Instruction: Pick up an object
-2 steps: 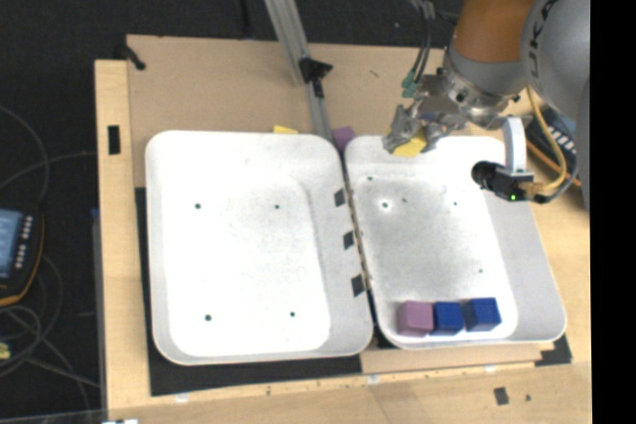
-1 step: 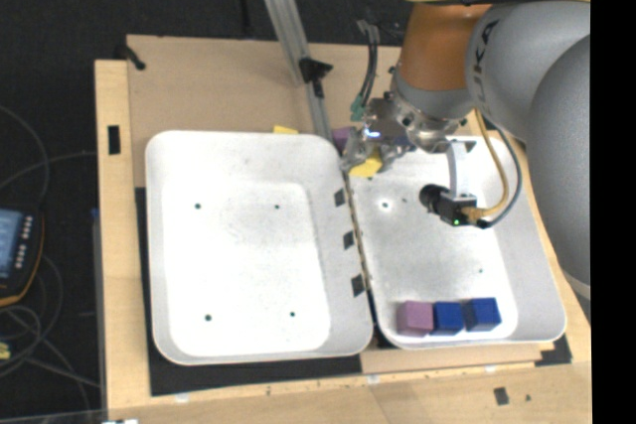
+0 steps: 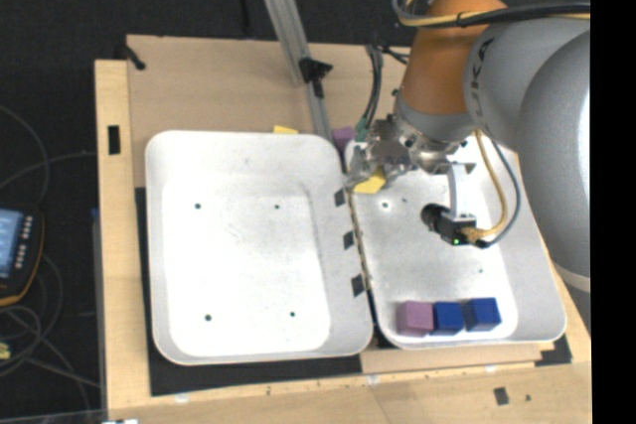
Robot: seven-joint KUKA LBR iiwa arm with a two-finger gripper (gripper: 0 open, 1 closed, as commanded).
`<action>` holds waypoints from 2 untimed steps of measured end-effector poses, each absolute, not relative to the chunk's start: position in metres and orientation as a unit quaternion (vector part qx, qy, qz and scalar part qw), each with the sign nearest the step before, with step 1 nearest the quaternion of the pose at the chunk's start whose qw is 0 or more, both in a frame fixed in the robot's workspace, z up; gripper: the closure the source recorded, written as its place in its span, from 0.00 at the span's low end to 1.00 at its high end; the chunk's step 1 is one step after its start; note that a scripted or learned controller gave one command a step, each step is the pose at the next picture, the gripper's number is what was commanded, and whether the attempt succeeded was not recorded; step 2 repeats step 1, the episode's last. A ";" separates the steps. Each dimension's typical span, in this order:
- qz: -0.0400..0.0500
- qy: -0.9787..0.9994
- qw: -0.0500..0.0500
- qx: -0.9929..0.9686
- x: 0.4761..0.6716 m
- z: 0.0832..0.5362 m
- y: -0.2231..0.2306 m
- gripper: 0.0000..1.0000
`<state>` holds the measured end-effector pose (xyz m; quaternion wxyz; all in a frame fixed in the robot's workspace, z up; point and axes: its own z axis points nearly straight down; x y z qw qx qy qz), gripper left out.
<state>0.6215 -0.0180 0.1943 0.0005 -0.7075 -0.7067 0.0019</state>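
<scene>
Fingers (image 3: 370, 170) low, touching yellow piece (image 3: 370, 184)

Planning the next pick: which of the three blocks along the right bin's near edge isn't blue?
The leftmost block, which is purple; the middle block and right block are blue.

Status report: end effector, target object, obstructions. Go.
End effector low at right bin's far-left corner, against the divider. Yellow object at its tip; grasp unconfirmed. Purple block and two blue blocks along near edge, well away.

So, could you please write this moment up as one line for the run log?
gripper low at right bin's upper-left corner | yellow object at fingertips, grasp unclear | purple block, two blue blocks along near wall
</scene>
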 end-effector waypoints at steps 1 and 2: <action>-0.001 -0.710 0.001 -0.704 0.615 0.196 0.061 1.00; -0.001 -0.710 0.001 -0.704 0.615 0.196 0.061 1.00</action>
